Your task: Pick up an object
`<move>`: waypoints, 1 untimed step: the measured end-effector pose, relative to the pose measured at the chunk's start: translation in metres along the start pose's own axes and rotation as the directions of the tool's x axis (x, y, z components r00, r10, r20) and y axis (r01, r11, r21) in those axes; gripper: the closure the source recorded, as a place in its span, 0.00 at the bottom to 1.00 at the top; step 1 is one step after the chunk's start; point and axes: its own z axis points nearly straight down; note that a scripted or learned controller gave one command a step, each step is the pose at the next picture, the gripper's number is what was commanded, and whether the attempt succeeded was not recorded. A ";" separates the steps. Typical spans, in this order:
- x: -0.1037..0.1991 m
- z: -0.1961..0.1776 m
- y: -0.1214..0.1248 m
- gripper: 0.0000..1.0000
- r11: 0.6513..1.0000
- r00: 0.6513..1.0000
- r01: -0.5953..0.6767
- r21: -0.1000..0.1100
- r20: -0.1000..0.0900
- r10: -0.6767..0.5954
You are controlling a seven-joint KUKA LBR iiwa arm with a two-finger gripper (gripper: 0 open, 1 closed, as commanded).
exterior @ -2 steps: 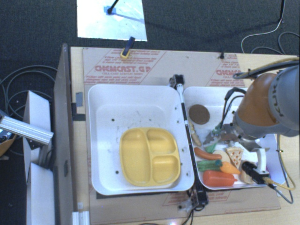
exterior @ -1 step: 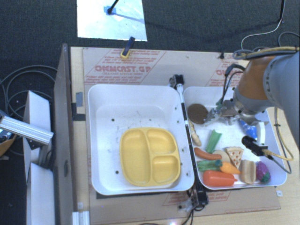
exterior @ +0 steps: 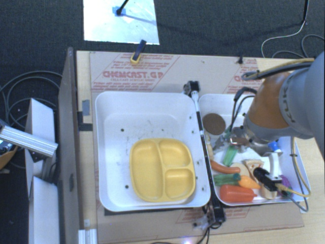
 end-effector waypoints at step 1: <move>-0.003 -0.004 0.123 0.00 1.000 1.000 0.006 -0.019 0.005 -0.006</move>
